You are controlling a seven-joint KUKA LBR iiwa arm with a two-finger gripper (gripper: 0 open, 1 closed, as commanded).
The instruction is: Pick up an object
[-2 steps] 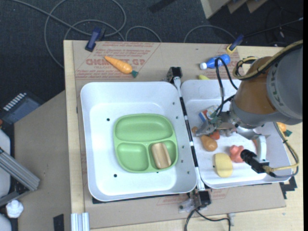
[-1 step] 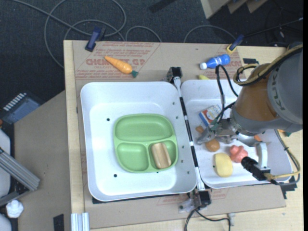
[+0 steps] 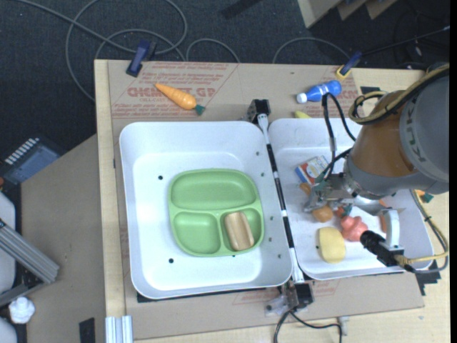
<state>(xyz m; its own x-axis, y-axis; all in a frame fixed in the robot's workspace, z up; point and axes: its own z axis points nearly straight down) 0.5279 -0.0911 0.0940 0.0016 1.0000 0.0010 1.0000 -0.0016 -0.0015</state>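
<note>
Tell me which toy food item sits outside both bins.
The orange carrot, lying on the cardboard behind the left bin. The others lie inside the bins.

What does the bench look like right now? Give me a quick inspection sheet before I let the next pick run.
Surface: bench top bearing two shallow white bins, left bin and right bin.
Job's things: in the right bin, a yellow block, a pink toy, a small orange piece and a red-and-white packet.
Clutter: green divided plate in the left bin with a tan bread-like item in its lower right compartment; toy carrot and blue-and-white bottle on the bench behind the bins.
Hand: hand low over the right bin, by the orange piece; grip unclear.
Cables: black cable along the arm; loops on the floor.
Surroundings: dark carpet.
</note>
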